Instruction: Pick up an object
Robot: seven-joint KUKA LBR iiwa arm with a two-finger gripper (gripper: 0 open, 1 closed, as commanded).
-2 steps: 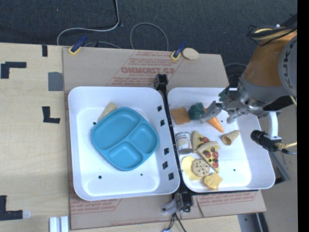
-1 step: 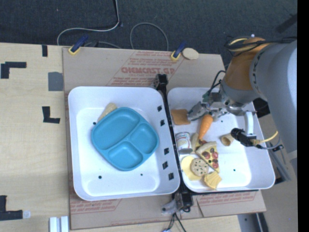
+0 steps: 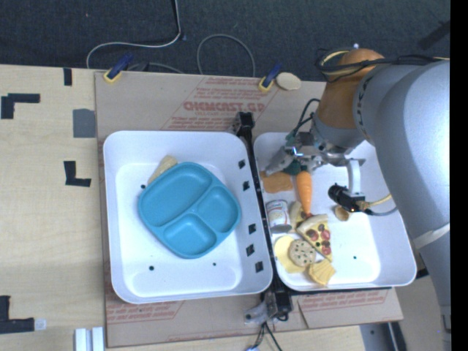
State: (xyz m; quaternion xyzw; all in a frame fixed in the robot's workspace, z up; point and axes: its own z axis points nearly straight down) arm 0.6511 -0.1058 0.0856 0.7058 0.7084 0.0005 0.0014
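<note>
While the pincer (image 3: 298,163) hangs low in the right bin (image 3: 387,265), its grip impossible to judge, the carrot (image 3: 304,190) lies just below it, so approach seems underway; next, descend squarely.

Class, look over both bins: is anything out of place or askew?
The blue tray sits askew in the left bin, turned against its walls, with a tan item poking out at its upper left edge. The toy food is bunched at the right bin's left side.

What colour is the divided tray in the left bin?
Light blue, plainly seen in the camera view: the divided tray.
</note>
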